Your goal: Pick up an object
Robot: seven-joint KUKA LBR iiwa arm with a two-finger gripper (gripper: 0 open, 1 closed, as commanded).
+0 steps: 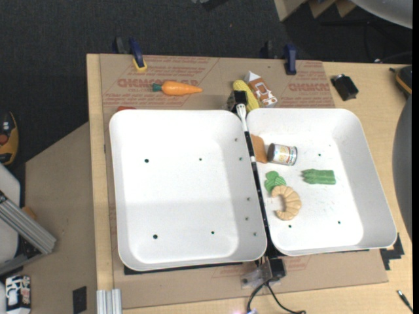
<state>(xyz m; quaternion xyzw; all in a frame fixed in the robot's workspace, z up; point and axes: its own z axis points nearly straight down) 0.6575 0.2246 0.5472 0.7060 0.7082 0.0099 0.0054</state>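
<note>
Since it lies on its side at centre-right of the frame, the small can (283, 154) looks stiff, light, likely slippery; grip across its body. Gripper state: cannot tell.

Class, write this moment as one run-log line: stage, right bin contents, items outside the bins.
stage: nothing picked | right bin: can, croissant, green pieces | outside bins: carrot, corn
</note>
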